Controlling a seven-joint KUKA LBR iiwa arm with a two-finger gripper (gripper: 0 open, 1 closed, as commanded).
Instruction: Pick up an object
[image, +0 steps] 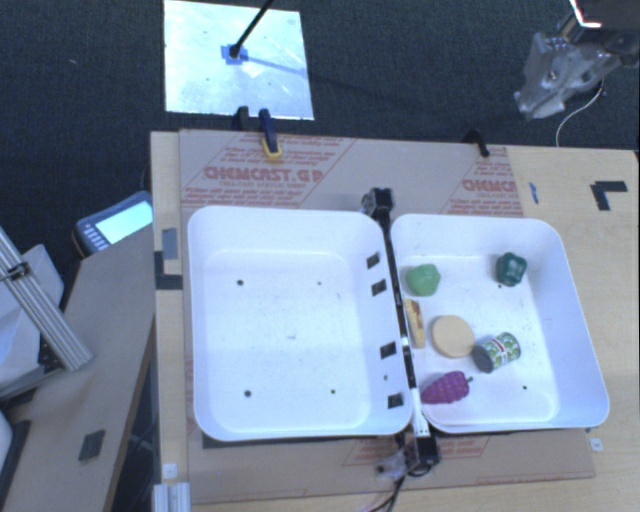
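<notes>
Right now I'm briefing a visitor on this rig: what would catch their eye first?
The small bright toys clustered in the right bin: a purple grape bunch, a tan disc, a can and two green pieces. The gripper hangs at top right, beyond the bench.

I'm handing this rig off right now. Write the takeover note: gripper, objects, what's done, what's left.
Gripper: raised off the bench at the view's top right, away from both bins; nothing seen in it.
Right bin: light green piece, dark green pepper, tan disc, small can on its side, purple grapes.
Done: no pick yet.
Left: descend, grasp one object, lift.
</notes>
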